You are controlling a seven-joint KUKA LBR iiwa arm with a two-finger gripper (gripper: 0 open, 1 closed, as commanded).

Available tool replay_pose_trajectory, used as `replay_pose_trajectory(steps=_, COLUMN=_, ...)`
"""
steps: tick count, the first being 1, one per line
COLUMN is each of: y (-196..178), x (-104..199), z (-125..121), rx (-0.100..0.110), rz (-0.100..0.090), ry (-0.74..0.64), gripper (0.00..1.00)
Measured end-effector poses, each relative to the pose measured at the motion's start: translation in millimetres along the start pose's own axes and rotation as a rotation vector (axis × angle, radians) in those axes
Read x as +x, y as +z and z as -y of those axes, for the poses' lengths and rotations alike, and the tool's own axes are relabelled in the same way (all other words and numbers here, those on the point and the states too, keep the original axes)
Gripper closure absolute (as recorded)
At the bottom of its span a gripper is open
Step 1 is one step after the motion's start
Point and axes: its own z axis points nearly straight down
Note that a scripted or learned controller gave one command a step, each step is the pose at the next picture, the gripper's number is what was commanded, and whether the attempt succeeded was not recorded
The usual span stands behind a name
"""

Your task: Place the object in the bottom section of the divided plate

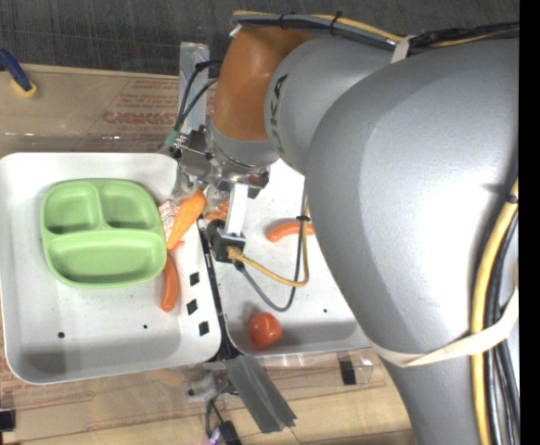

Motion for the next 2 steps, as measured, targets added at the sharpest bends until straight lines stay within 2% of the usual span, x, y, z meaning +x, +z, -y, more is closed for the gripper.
replay_pose_trajectory(steps=1, y=-0.1, x=-0.4, z=-0.2, rx=0.0, rz=0.0, ry=0.001, gripper=0.0)
replay_pose_trajectory(steps=2, y=-9.1, x=0.1, z=0.2, rx=0.004, rz=0.001, ry=-0.004, gripper=1.0)
